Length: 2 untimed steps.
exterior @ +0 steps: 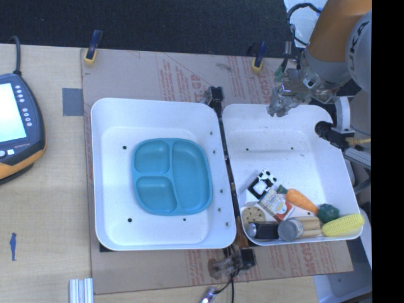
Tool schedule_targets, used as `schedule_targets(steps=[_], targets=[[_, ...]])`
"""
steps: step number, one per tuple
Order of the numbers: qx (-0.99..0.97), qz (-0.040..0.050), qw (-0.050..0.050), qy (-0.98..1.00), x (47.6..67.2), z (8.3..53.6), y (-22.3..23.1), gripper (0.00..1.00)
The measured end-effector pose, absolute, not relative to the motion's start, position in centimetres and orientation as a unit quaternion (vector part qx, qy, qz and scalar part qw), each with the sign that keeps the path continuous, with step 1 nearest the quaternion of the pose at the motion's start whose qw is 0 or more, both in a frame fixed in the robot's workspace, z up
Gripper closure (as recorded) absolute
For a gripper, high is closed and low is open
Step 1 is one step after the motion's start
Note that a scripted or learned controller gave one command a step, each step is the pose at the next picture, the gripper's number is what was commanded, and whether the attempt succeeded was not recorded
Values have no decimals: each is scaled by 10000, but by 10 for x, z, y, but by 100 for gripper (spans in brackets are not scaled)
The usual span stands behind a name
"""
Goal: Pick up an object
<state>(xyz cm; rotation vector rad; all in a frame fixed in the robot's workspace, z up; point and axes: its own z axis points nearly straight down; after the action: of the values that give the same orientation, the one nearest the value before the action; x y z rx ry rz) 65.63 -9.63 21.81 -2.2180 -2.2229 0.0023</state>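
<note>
**Colours and patterns on the bench**

Two white bins, left bin (pixel 101 169) and right bin (pixel 284 131), are sitting on brown cardboard (pixel 164 74) carrying faded red print. A light blue divided plate (pixel 172 176) is lying in the left bin. In the right bin, an orange carrot with a green top (pixel 302 201), a yellow corn cob (pixel 343 225), a black-and-white toy (pixel 263 183), a tan round cracker dotted with dark holes (pixel 254 214) and a grey-capped dark cylinder (pixel 278 230) are showing. The arm (pixel 334 24) is showing orange above grey metal, with its gripper (pixel 281 106) grey. A grey and orange pendant (pixel 16 128) is lying on the pale wood bench (pixel 44 219). Yellow-and-blue clamps (pixel 92 48) are pinning the cardboard.
</note>
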Motion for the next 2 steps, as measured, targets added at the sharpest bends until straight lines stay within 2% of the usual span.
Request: schedule_targets(steps=[2], targets=[[-7026, 15, 9, -7116, 657, 239, -96, 100]])
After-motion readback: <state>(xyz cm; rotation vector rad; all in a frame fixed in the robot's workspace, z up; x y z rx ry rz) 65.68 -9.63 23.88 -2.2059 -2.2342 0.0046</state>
